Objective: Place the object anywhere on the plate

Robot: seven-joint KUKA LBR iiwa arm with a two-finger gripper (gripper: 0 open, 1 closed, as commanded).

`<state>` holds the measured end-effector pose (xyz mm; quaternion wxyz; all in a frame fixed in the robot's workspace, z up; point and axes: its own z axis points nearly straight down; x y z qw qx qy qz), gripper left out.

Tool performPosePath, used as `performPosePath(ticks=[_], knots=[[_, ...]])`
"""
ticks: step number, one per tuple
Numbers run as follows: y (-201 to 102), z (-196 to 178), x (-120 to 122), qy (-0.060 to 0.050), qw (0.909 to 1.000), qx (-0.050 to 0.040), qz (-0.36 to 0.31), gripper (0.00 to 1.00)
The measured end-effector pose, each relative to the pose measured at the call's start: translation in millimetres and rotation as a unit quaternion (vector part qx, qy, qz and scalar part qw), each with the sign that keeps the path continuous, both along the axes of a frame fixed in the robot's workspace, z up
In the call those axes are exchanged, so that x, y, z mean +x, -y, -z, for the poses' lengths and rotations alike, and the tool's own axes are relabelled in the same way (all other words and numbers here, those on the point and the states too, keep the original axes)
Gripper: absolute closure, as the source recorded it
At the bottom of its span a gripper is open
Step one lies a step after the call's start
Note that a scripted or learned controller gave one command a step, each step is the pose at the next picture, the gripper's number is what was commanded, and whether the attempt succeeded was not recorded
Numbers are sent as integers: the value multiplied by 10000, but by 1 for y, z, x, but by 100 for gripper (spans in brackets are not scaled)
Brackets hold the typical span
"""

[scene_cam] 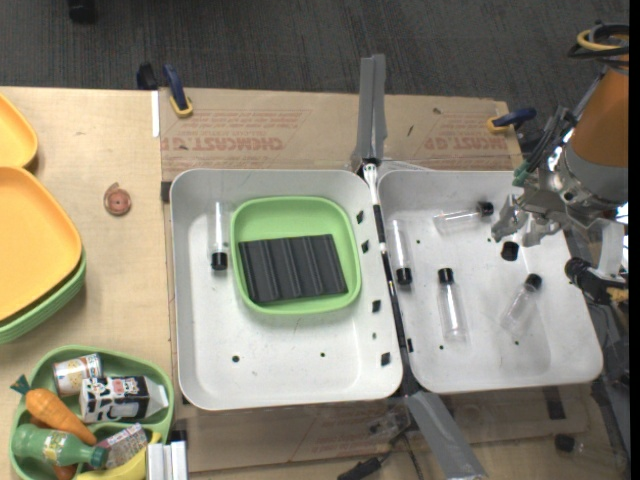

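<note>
Arm enters from the right, orange band visible; jaws point(522, 230) hang over the upper right part of the right bin point(560, 368). Can't tell whether they are released or clenched, and nothing is visibly between them.

Right bin holds four clear vials with black caps: one at the left wall point(398, 253), one mid-bin point(452, 303), one near the top point(462, 216), one at right point(520, 303), just below the jaws.

Left bin point(200, 368): green plate point(295, 218) carrying a dark ribbed block point(293, 268); a fifth vial point(218, 236) lies just left of the plate, off it.

Counter point(90, 348) at left has yellow plates point(35, 238) and a green bowl of toy food point(85, 413).
</note>
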<state>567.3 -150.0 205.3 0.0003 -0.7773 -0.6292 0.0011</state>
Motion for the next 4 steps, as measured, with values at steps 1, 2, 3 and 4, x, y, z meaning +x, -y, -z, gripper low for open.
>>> performPosePath(ticks=[1, 2, 3, 4], knots=[[0, 0, 0, 0, 10000, 1, 0, 0], [-76, 15, -2, -16, 9994, 0, 335, 0], [-122, 15, -7, -18, 9892, -5, 1468, 0], [-184, -30, -31, -5, 9624, -14, 2717, 0]])
